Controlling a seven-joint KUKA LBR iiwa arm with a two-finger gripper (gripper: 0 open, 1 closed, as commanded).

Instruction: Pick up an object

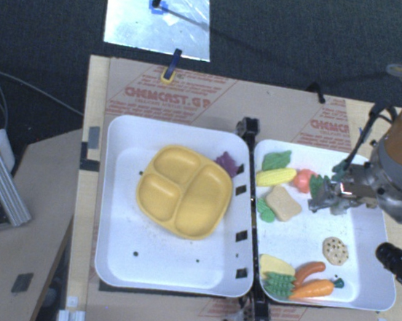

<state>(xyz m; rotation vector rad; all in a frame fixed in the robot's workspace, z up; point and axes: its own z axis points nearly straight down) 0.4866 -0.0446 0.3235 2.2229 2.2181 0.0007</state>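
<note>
A tan slice of toy bread lies in the right bin just to the camera-left of the gripper, slightly lower in the frame and apart from it, its long axis running diagonally from upper left to lower right. Beyond it, farther left of the gripper, a yellow corn cob points roughly sideways beneath a green leafy piece, and a reddish-orange round toy sits just up and left of the gripper, with a small green piece beside it partly masked by the dark gripper body. Whether the gripper is open or closed cannot be told from this angle, and nothing is visibly held. Below the gripper rest a speckled cookie, a sausage, a carrot and a yellow slice. Well to the left, the other bin holds a yellow divided plate, which hides part of a purple item.
</note>
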